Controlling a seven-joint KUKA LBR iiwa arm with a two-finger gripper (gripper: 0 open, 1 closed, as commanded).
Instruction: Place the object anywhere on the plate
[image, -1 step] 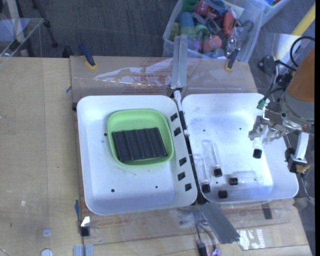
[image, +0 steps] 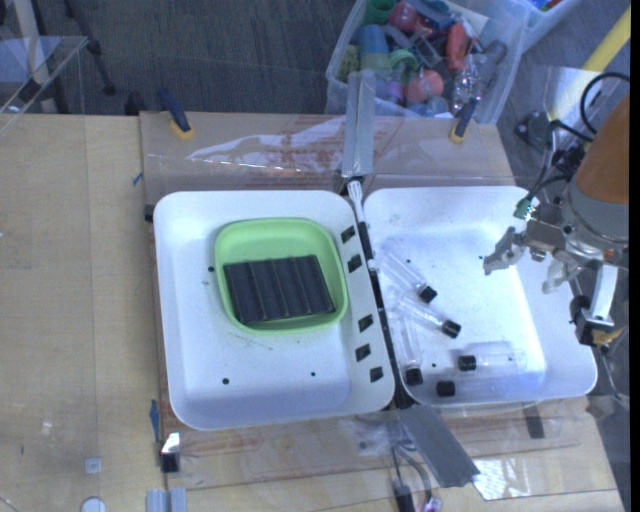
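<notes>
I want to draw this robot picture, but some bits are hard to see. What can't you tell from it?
- The gripper: camera view, small and blurred, so its fingers' state is unclear.
- The clear tubes in the right bin: see-through against white, so their exact number is uncertain.
- The arm: cut off by the right edge.
- The dark ridged pad on the green plate: too blurred to identify.

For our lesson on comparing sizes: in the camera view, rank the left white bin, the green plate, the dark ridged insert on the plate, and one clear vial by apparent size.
1. left white bin
2. green plate
3. dark ridged insert
4. clear vial, in the right bin

All lie at similar depth, so the order looks reliable.
</notes>
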